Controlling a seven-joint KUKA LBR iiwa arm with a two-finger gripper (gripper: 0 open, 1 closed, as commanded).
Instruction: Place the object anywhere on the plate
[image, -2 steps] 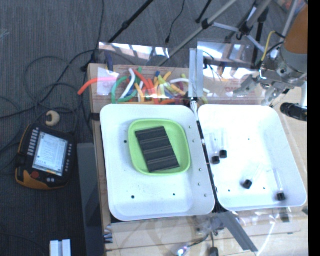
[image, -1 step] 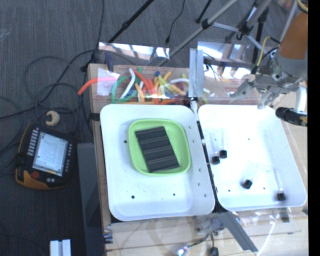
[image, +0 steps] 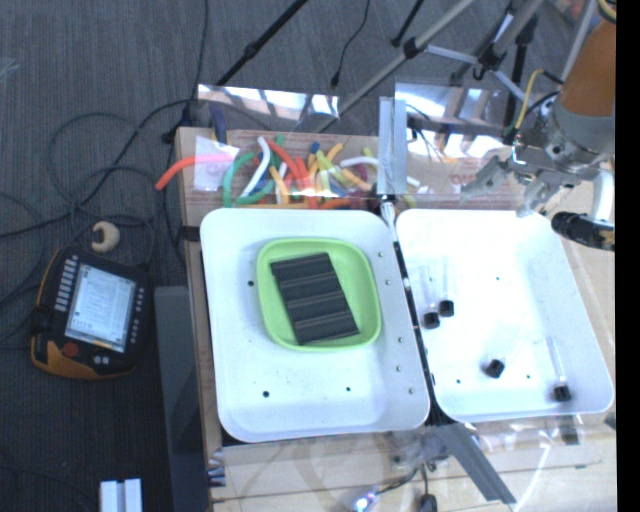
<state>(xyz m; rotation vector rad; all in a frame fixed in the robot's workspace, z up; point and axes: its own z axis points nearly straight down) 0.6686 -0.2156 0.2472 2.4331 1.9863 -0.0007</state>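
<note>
Dark ribbed block (image: 314, 297), the object of the task, lies flat on the green plate (image: 368, 290) in the left bin (image: 300, 400). Its long axis runs from near to far, tilted slightly so that the far end leans to the left. Ridges cross it from side to side. It covers most of the plate's middle, and green rim shows all around it.

Nearest in the right bin (image: 520, 390), a small black piece (image: 561, 393) sits by the near right corner, another black piece (image: 493, 368) lies a little farther in, and two more (image: 437, 313) lie close to the wall shared with the left bin.

Left of the bench, on the floor, rests a handheld control pad (image: 88, 315) with a lit screen.

Beyond the bins, a heap of coloured tubes (image: 290, 168) in red, orange, green and white lies along the far edge of the bench.

At the far right, the gripper (image: 535, 190) hangs over the far edge of the right bin, well apart from the block and plate. Whether its jaws are spread or closed cannot be told at this angle, and nothing shows in its grasp. The orange band of the arm (image: 595, 60) rises above it.
</note>
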